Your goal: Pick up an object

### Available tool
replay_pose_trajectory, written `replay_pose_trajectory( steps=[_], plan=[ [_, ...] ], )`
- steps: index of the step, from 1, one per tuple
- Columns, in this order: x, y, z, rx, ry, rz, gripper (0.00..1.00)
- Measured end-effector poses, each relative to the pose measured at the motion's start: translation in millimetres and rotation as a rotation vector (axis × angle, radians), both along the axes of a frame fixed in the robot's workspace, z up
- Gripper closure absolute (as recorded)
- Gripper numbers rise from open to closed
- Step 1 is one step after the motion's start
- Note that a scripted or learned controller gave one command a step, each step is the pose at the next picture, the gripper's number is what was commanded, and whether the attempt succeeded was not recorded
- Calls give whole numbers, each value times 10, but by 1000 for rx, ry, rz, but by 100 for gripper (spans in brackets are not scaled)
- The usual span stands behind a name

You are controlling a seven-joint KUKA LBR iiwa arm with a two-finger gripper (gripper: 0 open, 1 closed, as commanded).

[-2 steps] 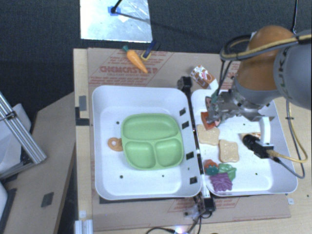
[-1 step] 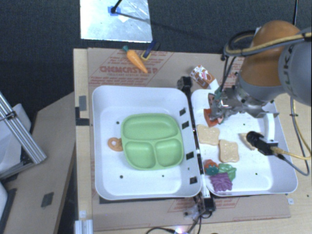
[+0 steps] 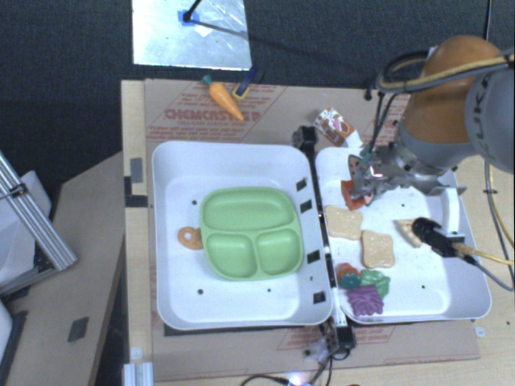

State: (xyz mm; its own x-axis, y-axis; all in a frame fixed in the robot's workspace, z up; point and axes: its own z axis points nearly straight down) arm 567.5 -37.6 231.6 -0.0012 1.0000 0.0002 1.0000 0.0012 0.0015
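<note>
My gripper [image 3: 360,185] hangs low over the far left part of the right bin [image 3: 459,296]. Just beneath it lies a red item [image 3: 351,194], partly hidden by the gripper, and I cannot see whether they touch. Two toast slices [image 3: 344,223] [image 3: 377,249] lie nearer the front. A bunch of purple grapes [image 3: 365,301], a green piece [image 3: 375,279] and a small red and teal piece [image 3: 348,276] sit near the front left corner. A small pale wedge [image 3: 404,229] lies to the right of the toast.
The left bin [image 3: 173,215] holds a green divided plate [image 3: 249,232] and a small orange ring-shaped piece [image 3: 190,237]. Behind the bins, on the cardboard, lie a toy carrot [image 3: 225,100] and a small printed packet [image 3: 332,125]. The arm [image 3: 451,111] looms over the right bin's far side.
</note>
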Motion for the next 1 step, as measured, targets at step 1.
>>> replay_pose_trajectory(
  steps=[1],
  plan=[
    [34, 28, 22, 1, 0, 3, 100]
  ],
)
